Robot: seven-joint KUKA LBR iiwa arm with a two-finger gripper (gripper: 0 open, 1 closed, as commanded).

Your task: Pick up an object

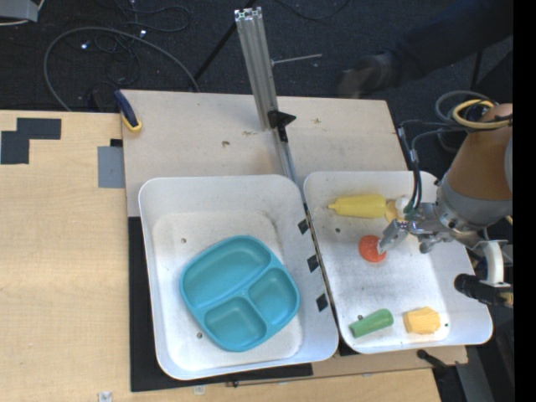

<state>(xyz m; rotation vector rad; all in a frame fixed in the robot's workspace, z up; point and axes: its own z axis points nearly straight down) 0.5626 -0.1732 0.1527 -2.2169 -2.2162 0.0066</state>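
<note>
I am reaching in from the right, lowering my hand [392, 239] beside the red object [373, 249] in the right bin [469, 329]; whether it is spread or pinching, I cannot tell. The yellow corn [360, 206] is lying just behind, the bin's centre is leaving me open room, and the green piece [371, 322] and yellow block [422, 320] are crowding the near rim.

Open floor between red ball [373, 249] and green block [371, 322], seemingly.

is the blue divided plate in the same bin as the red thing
No, the blue divided plate lies in the left bin, while the red object sits in the right bin beside the gripper.
</note>
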